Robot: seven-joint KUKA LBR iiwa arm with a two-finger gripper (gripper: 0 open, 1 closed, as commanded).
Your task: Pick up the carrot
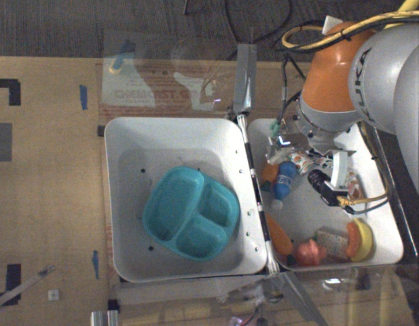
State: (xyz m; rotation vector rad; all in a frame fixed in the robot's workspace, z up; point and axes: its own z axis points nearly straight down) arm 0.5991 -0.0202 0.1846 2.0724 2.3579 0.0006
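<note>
The carrot (279,235) is a long orange piece lying along the left wall of the right bin (389,250), near its front corner. My gripper (299,156) hangs over the back half of that bin, under the grey and orange wrist. It is above a small bottle with a blue label (284,180) and well behind the carrot. Nothing orange shows at the gripper.
A rounded orange item (269,174) sits by the bottle against the left wall. Along the bin's front lie a pink-red fruit (307,252), a tan block (329,239) and an orange-and-yellow fruit (359,240). The left bin (124,148) holds a teal divided plate (191,212).
</note>
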